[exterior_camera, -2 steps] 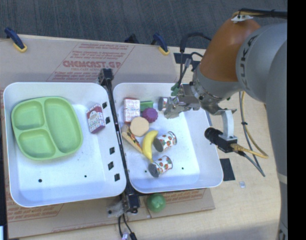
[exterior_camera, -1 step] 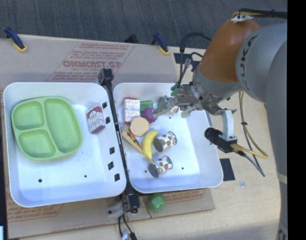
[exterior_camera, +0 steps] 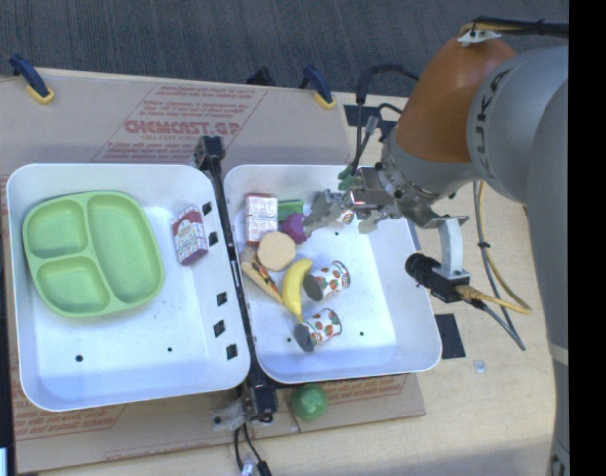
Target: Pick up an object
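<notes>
Evidently the approach step: the end effector [exterior_camera: 332,209] hangs low over the right bin [exterior_camera: 407,337], beside the purple object [exterior_camera: 296,228] and green block [exterior_camera: 289,207]; nothing sits visibly between its parts, and its opening cannot be judged. Candidates, namely a banana [exterior_camera: 295,286] and two printed cups [exterior_camera: 325,281], lie clustered mid-bin. Next comes descent onto one item. The wrist housing hides the tips.

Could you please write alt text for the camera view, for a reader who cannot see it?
A grey arm with an orange band reaches from the right, its gripper over the right bin, which contains a banana, two patterned cups, and small packets. The left bin has a green divided plate and a red packet.
</notes>
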Robot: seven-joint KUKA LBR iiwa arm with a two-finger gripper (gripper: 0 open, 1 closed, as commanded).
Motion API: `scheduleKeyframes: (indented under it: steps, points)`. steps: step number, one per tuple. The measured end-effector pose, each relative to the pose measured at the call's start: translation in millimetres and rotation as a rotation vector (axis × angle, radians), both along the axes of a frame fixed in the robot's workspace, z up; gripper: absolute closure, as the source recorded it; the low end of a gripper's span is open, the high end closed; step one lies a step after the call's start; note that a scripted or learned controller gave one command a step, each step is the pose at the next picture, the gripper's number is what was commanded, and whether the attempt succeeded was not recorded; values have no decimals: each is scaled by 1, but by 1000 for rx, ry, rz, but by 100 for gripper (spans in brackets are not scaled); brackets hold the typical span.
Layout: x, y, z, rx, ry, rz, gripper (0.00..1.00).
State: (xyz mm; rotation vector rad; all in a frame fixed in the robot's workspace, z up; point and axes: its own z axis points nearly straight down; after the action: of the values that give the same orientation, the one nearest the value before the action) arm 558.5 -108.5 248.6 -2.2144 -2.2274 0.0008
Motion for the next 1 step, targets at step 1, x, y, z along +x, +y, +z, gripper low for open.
scheduleKeyframes:
  steps: [1]
  points:
    - [0,0,0,0,0,0,0]
